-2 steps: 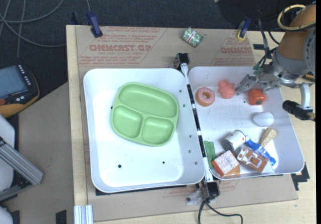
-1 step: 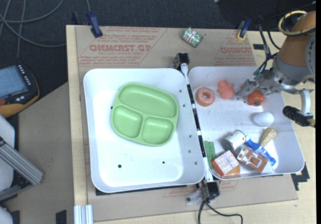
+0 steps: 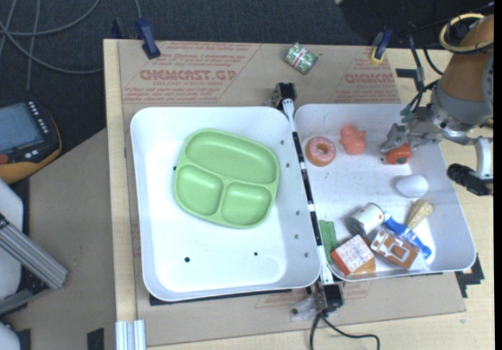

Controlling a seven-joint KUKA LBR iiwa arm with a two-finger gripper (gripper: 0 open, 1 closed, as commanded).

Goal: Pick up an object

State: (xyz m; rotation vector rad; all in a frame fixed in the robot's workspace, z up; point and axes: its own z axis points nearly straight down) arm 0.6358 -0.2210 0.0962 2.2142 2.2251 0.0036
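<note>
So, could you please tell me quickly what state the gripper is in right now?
Gripper: low in the right bin, right over a small orange-red object; open or closed cannot be told.

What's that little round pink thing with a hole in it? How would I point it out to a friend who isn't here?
Look at the right-hand white bin, the one crowded with small items, and go to its upper left corner near the divider. There lies a toy doughnut, a pink ring with a hole in the middle. The lumpy salmon-coloured piece just to its right has no hole, so the ring shape gives it away.
</note>
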